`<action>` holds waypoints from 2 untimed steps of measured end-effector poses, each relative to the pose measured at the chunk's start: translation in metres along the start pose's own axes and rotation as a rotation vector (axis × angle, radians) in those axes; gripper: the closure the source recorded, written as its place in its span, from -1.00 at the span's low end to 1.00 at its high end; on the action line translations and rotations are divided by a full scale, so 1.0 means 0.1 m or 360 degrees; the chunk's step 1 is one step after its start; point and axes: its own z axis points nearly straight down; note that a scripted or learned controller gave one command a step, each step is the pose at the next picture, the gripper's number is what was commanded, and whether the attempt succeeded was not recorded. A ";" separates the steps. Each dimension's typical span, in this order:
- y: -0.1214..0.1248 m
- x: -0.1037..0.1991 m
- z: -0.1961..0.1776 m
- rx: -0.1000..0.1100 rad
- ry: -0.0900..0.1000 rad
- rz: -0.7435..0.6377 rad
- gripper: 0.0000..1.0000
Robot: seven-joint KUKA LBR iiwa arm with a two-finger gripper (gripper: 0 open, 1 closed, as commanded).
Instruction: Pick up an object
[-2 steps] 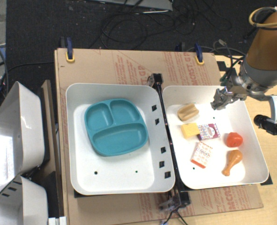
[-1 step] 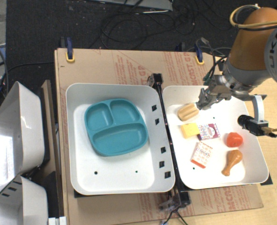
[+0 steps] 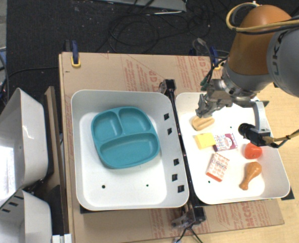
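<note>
My gripper hangs over the upper left part of the right bin. Its tip sits right above a tan bread-like piece and seems to touch its top edge. Below that piece lie a yellow block and a small pink-and-white packet. Further right is a red tomato, with a brown drumstick near the bin's lower right. An orange-and-white box lies between them.
The left bin holds a teal divided plate. A black divider runs between the two bins. White containers stand off the bench at the left.
</note>
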 end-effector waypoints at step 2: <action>-0.13 1.03 -0.07 0.0003 0.0000 -0.0001 1.00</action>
